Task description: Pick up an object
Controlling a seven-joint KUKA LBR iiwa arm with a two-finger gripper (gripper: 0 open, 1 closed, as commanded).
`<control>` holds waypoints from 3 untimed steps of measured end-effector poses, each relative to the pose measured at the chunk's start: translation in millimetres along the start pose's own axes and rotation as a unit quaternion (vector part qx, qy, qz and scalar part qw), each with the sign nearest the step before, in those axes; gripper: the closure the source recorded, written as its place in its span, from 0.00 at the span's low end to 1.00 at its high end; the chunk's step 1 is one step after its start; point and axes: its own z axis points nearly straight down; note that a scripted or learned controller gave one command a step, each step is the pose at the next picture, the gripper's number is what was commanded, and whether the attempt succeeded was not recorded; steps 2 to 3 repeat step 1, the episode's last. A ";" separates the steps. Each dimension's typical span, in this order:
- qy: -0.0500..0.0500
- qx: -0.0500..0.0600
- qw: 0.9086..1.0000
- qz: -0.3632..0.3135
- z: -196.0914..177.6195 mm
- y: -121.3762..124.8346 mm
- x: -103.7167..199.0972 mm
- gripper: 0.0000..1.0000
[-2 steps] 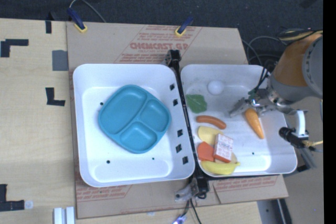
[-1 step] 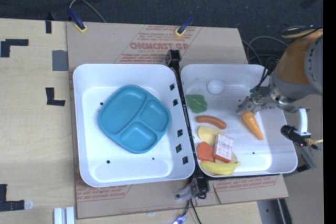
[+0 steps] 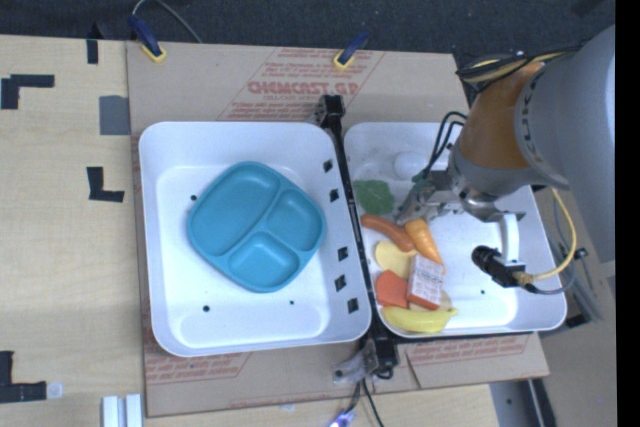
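Reaching in from the right, fingers hanging low over the right bin, just above the carrot; whether spread or closed, impossible to tell. Lying along the bin's left side: green piece, orange sausage, carton, banana. Sitting in the left bin: blue plate.

Glossy blue plastic plate in smooth white bin.

I see a plate lying in the left bin. The right bin holds toy food piled along its left side, beside the gripper.
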 end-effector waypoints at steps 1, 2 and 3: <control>0.000 0.001 1.000 0.000 -99.0 -8.5 65.6 1.00; 0.000 0.001 1.000 0.000 -99.0 -8.5 65.6 1.00; 0.000 0.001 1.000 0.000 -99.0 -8.5 65.6 1.00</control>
